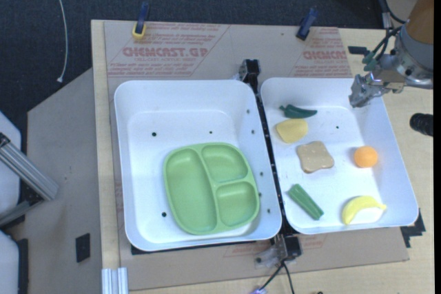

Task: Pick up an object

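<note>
The right bin (393, 141) holds several toy foods. A dark green pepper (298, 111) lies at its far left, with a yellow piece (292, 130) just below it. Toward the middle is a tan slice of bread (315, 157), and an orange ball (366, 157) sits to its right. Along the front lie a green stick-shaped vegetable (304, 202) and a yellow banana (363, 208). My gripper (360, 94) hangs over the bin's far right corner, well apart from every item, and nothing shows beneath it.
The left bin (131, 148) holds a light green divided plate (210, 186). Black clips (249, 69) join the bins at the back and the front. Blue clamps (306, 24) hold the cardboard base at the far edge.
</note>
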`<state>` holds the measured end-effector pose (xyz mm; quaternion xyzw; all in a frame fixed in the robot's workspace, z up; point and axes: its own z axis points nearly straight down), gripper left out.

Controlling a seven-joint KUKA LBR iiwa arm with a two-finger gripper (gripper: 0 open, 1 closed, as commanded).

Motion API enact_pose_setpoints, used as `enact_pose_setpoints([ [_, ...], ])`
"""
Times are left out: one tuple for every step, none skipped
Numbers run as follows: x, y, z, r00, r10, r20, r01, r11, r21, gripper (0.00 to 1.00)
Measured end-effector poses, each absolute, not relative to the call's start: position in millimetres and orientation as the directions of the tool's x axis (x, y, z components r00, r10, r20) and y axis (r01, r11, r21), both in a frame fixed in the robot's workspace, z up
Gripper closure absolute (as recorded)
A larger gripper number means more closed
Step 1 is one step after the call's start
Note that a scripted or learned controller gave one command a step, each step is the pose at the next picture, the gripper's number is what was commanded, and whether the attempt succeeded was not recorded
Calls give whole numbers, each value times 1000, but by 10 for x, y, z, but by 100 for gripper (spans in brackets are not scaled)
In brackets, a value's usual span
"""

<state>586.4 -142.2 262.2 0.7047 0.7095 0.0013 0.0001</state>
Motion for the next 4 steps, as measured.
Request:
enact_pose_setpoints([
  [5934, -866, 2656, -6, 1000, 2, 1000, 6, 2, 100],
  [6009, -332, 2452, -5, 1000, 2, 1000, 6, -4, 100],
  [6014, 188, 2457, -6, 1000, 2, 1000, 6, -2, 100],
  [6060, 667, 2432, -5, 1000, 1, 1000, 5, 1, 100],
])
